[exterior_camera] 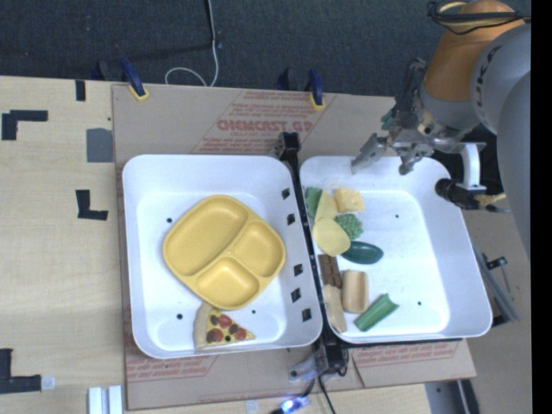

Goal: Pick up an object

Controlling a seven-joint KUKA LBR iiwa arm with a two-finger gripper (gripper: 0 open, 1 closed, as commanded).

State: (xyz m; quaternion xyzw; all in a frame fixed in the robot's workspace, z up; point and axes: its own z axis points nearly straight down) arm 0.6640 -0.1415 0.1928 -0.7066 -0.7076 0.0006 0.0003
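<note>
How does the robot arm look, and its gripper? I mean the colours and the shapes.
The arm is thick and rounded, grey, with a glossy orange band above the wrist. The gripper is small and metallic grey, with two thin fingers that spread apart. A white fitting sits beside the wrist.

A pale wooden bench under brown cardboard, with dark carpet behind.

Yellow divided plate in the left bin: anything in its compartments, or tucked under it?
All three compartments of the yellow plate look bare. A pizza slice lies at its near edge, apparently touching. Whatever is beneath the plate is covered.
</note>
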